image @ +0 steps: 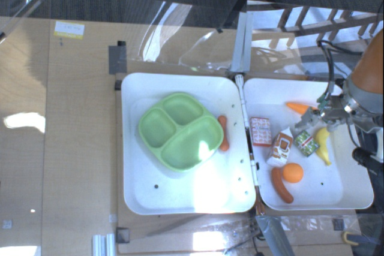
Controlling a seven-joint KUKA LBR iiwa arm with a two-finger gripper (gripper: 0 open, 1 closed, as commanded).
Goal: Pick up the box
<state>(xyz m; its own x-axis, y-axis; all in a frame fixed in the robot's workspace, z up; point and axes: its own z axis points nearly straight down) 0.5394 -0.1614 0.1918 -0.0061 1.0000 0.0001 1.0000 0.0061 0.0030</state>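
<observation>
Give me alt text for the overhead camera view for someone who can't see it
A grey robot arm reaches in from the right, its end effector low over the right bin, above a small green box beside a banana, carrot, orange, sausage, carton and red box. The left bin holds a green divided plate with a sausage beside it.

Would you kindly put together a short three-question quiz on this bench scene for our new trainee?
1. True or false: the green divided plate lies in the left bin.
2. Which lies nearest the end effector? A) the orange ball B) the small green box C) the red checked packet
3. Fill in: the banana lies in the ___ bin.

Key: 1 true; 2 B; 3 right.
</observation>
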